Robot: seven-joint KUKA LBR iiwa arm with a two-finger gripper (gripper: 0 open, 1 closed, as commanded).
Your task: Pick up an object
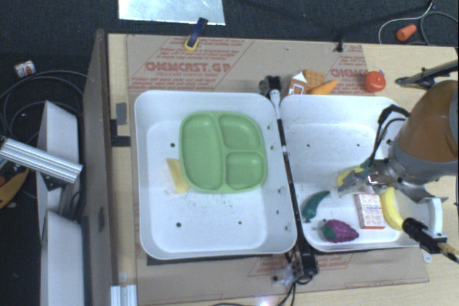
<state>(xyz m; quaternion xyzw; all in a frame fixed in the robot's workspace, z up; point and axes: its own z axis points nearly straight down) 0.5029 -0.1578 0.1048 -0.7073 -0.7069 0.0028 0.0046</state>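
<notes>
Reaching in from the right, the arm (430, 129) hangs over the right bin (323, 122), its jaws (366, 179) low over the bin's right half, close above a small red-and-white box (370, 211) and just beside a banana (391, 208); whether the jaws are wide or narrow cannot be told, since the wrist hides them, and nothing shows between them. A bit of yellow (347, 174) peeks out at the jaws' left side, too small to name. Near the bin's front wall lie a purple fruit (338, 230) and, just above and left of it, a dark teal piece (314, 204). The left bin (154, 226) holds a green divided plate (222, 152) with a pale yellow slip (177, 176) touching its left edge. On the table (237, 61) behind the bins sit an orange carrot-shaped toy (324, 87) and a red-orange ball (374, 82), well apart from each other.
</notes>
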